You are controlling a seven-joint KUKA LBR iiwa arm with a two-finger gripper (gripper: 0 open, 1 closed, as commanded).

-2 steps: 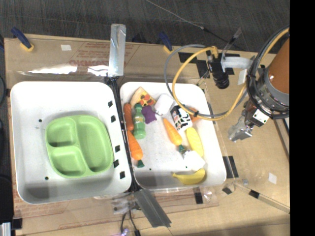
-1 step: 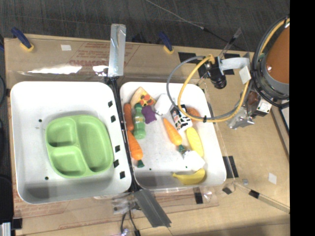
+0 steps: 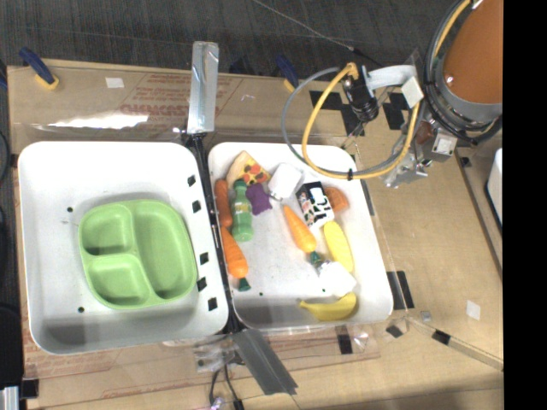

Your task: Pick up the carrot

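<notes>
Small orange plastic toy carrot [image 3: 299,228] lies mid right white bin [image 3: 273,273]; a 2nd [image 3: 236,261] hugs its left wall. Probably light, stiff, slick: pinch across the thick middle. Gripper [image 3: 408,169] is outside the bin's corner; can't tell if it's released or clenched.

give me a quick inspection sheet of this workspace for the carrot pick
surface: two white bins side by side; left bin, right bin, on a tan bench
job's things: two carrot-like orange pieces in the right bin, one in its middle, one along its left wall
clutter: green bottle, banana, yellow piece, black and white carton, pizza slice; green divided plate in the left bin
claw: arm sits right of the bins; claw state cannot be told
cables: yellow and grey loops above the right bin
surroundings: blue clamps on the far edge
</notes>
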